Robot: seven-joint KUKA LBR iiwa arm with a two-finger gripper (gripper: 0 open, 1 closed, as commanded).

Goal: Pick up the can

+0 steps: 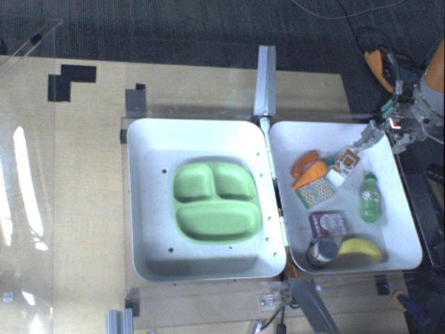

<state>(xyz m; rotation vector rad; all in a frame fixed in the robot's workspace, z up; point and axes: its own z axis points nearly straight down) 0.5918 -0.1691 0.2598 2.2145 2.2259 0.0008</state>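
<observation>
The gripper [372,134] is seen at the upper right corner of the right shallow white bin [410,207], at the end of the grey arm [424,110] that enters from the right edge of the view. Whether it is open or closed cannot be told, because this part is small and blurred. The dark round metal can [321,252] is placed well apart from the gripper, far below it and a little to its left in the view, near the front wall of the same bin. The can is touched, or nearly touched, on its right by a yellow curved banana [361,248], and a purple flat packet [327,223] is laid just behind it. Between the gripper and the can several other things are found: a small white carton with a brown label [342,167] just under the gripper, an orange carrot-shaped toy [308,170], a green patterned flat box [316,193] and a green plastic bottle [370,198] that lies on its side. To the far left of the gripper, the left white bin [146,152] is occupied by a light green tray with three compartments [217,202].
</observation>
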